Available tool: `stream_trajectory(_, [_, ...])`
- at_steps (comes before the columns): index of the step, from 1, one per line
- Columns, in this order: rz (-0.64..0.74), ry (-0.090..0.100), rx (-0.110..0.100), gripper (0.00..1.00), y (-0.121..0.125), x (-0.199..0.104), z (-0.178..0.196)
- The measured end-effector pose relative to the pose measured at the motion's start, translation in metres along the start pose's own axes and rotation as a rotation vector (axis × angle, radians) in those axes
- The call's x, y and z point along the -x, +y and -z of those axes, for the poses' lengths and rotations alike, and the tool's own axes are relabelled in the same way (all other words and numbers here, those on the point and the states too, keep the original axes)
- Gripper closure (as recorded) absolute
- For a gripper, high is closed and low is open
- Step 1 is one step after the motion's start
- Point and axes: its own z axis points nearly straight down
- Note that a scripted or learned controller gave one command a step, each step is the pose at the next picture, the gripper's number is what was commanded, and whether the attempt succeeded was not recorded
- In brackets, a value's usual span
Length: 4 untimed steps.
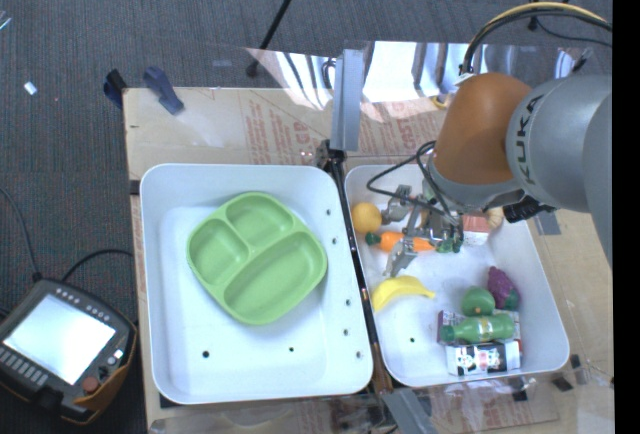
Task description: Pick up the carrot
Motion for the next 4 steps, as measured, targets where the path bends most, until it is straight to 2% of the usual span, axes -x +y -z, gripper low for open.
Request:
stream_trajectory(1, [-0.036,-0.001,0.001,0.0,0.025,-0.023,0.0])
stream_trajectory(2, [-0.019,0.0,0.001,0.0,0.013,-0.047,-0.001])
stream_trajectory(3, [-0.037,0.003,0.001,1.0,-0.003,-0.062,0.0])
stream_trajectory(4, [-0.155,0.001,0.002,1.0,-0.023,-0.103,0.003])
